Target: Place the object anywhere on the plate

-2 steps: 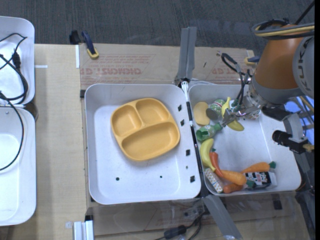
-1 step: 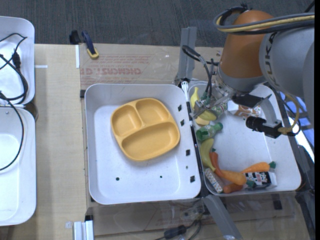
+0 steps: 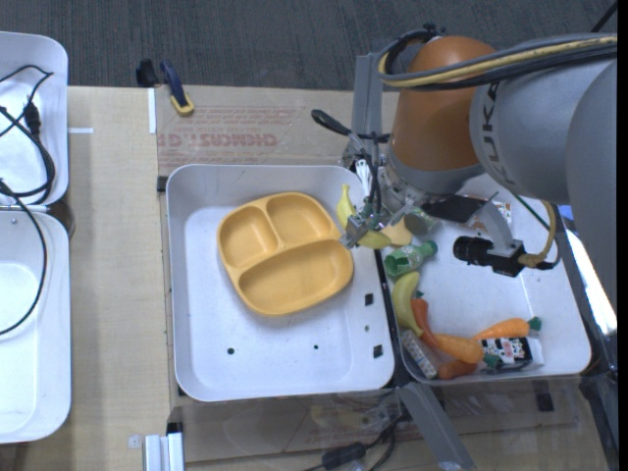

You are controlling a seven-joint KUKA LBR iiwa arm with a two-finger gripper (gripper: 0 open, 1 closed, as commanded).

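Gripper (image 3: 365, 226) first: we see it low over the divider between the 2 bins, just off the plate's 3 o'clock edge, and we cannot tell how its tips stand, since yellow and metal parts blur together there.

Going left to right, the plate (image 3: 285, 253) sits in the left bin (image 3: 196, 361), toward its upper middle. It is a mustard-yellow moulded dish, smooth and matte, with rounded corners and 3 shallow compartments. A small yellow piece (image 3: 344, 204) stands at the gripper's 11 o'clock, touching or just beside the bin wall. In the right bin (image 3: 559, 356) lie a green toy (image 3: 407, 258), a banana (image 3: 405, 290) and 2 carrots (image 3: 461, 344), all glossy plastic.

We judge the object to be a yellowish item (image 3: 378, 236) right at the gripper, though whether it is gripped stays unclear. If so, the plate lies at 9 o'clock from the gripper, very near, with its long axis running from 10 to 4 o'clock. A short move leftward would put the item above the nearest compartment.
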